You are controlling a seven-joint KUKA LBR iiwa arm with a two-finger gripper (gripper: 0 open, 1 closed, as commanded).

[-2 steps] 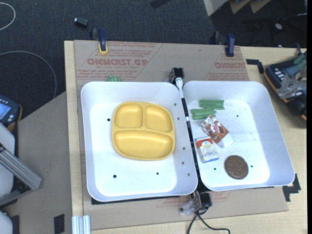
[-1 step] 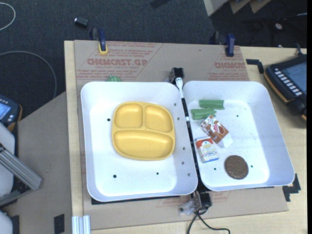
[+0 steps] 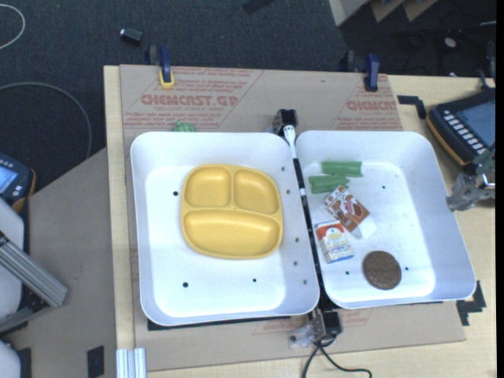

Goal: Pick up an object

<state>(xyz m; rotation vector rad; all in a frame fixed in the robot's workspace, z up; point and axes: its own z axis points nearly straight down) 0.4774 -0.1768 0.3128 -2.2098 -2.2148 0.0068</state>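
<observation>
Cardboard sheeting (image 3: 236, 93) covered the bench, and on it the two bins lay side by side with their inner rims touching. The left bin (image 3: 157, 274) held a yellow divided plate (image 3: 232, 211), upright and about central. It was the biggest candidate, but probably too broad for a two-finger grasp except at its rim.

The right bin (image 3: 425, 211) held the smaller pieces, all in its left half. The gripper (image 3: 470, 189) stood at that bin's right rim, well apart from every object. Whether it was spread or pressed together could not be told from this view, and nothing could be seen held in it.

Two green strips (image 3: 340, 168) lay near the far wall, one just beside the other. A white and red packet (image 3: 335, 241) sat close to the shared rim, and a red-brown packet (image 3: 346, 208) touched or nearly touched its upper corner. A brown disc (image 3: 383, 269) lay alone toward the near wall.

For a clean pick, the disc seemed the safest target, since it had bare floor all around it, though it looked flat and might slip. The approach would best cross above the rim, centre over the disc and descend straight. The packets would likely drag each other, and the one by the shared rim left little room on that side.
</observation>
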